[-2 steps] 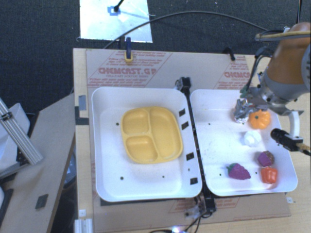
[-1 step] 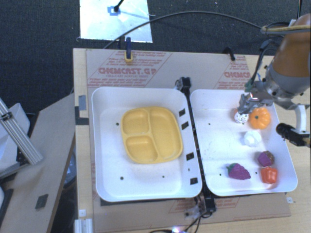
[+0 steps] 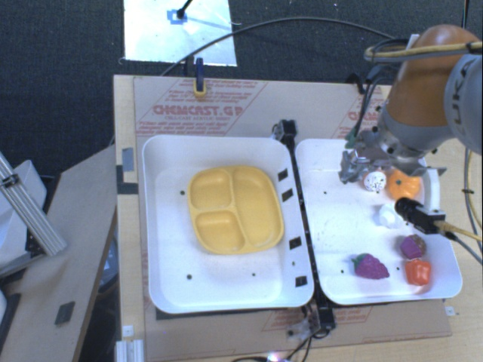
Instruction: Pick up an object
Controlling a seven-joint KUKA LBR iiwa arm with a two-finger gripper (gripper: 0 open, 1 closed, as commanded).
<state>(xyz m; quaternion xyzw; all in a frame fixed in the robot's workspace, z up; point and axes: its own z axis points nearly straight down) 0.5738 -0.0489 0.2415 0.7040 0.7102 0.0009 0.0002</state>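
My gripper [image 3: 353, 166] hangs low over the back part of the right bin [image 3: 332, 225], under the grey wrist and orange band. A small white round toy with dark dots [image 3: 375, 181] lies just to its right, close to it; whether they touch is unclear. An orange fruit [image 3: 404, 184] sits behind that toy, partly hidden by the arm. Toward the front lie a white piece [image 3: 388, 216], a dark pink piece [image 3: 412, 246], a purple grape bunch [image 3: 370, 266] and an orange-red piece [image 3: 417, 271].
The left bin [image 3: 166, 277] holds a yellow three-section plate [image 3: 234, 208]. A black clip strip [image 3: 298, 217] runs along the seam between the bins. Cables trail off the arm at the right, above the right bin's edge.
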